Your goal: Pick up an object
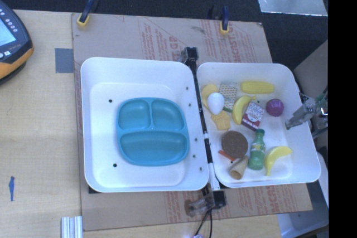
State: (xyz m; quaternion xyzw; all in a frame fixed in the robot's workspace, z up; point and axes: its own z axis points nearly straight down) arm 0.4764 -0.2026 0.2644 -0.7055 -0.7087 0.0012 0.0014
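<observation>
The right bin [301, 173] holds several toy foods: a corn cob [257, 87], a purple ball [274, 107], a banana [240, 109], a small red box [254, 115], a white egg [215, 102], a brown round cookie [235, 143], a green bottle [257, 151], a second banana [276, 156] and a cone [237, 168]. My gripper [299, 118] reaches in at the bin's right rim, just right of the purple ball and above the second banana. It touches none of the toys and nothing hangs from it.
The left bin [95, 120] holds a blue divided plate [152, 131]. A yellow-and-black device [11, 36] lies at the far left of the bench. Clamps [223, 19] pin the cardboard at the back edge. A cable clip [203, 206] sits at the front between the bins.
</observation>
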